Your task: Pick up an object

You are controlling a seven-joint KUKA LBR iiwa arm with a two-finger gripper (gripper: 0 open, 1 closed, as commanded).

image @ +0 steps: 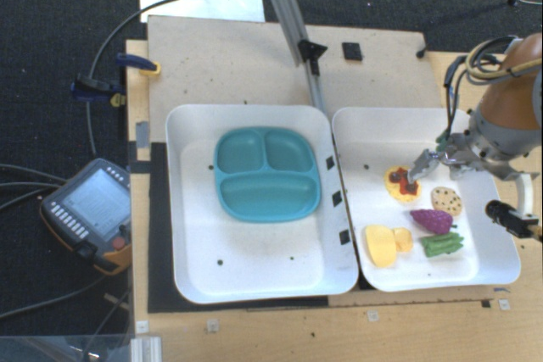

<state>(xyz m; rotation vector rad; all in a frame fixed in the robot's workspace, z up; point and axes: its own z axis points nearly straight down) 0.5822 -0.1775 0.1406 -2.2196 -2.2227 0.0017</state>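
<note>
The gripper (415, 175) was down in the right bin (356, 131), its tip right at the toy pizza slice (402, 183), a small yellow piece with red topping lying near the bin's middle. Whether the jaws were apart or closed, I couldn't tell; they were too small and dark against the toy. The slice sat directly under the tip, a touch toward the left bin (195, 208), so any grab looked like a straight drop, not a sideways reach. Its shape was too compact to read a long axis. Just beside it, toward the arm, lay a speckled cookie (446, 200), then purple grapes (432, 221), a green bean pod (442, 245) and a yellow cheese-like piece (383, 245). The left bin held a teal divided plate (266, 175), well apart from the action.
</note>
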